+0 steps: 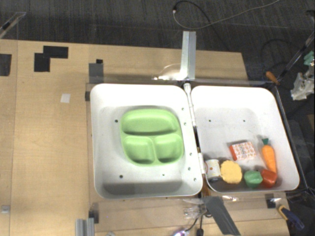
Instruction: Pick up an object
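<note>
Wooden bench [44,146] — glossy green divided tray [150,135], smooth carrot [268,156]; hand state untellable.

Single fixed camera above the surface [44,146], angled down, mid-range. Frame takes in the left bin [106,132] and right bin [231,107] whole, side by side, plus dark floor beyond.
</note>
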### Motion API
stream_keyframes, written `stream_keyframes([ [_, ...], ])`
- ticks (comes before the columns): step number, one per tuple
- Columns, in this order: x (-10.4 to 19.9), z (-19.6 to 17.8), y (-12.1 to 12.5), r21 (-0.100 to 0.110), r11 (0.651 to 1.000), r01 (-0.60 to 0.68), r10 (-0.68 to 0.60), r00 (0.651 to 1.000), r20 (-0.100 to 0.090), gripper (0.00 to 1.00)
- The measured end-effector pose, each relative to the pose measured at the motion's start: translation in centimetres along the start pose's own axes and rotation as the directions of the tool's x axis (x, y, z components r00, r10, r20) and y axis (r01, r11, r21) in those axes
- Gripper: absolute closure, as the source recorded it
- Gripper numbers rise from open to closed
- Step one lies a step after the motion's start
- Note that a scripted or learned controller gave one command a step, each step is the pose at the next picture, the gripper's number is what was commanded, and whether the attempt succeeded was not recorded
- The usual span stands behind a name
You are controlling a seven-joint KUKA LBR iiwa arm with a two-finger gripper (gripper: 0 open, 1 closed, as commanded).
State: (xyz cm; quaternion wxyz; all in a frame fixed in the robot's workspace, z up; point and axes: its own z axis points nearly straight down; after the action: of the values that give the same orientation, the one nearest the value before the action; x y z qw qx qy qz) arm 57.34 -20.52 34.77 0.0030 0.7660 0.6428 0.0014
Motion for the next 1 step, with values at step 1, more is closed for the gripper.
stream_keyframes([
  [1, 1.85, 15.48, 2.98, 0.006, 0.967, -0.254, 0.254, 0.967, 0.001, 1.0],
])
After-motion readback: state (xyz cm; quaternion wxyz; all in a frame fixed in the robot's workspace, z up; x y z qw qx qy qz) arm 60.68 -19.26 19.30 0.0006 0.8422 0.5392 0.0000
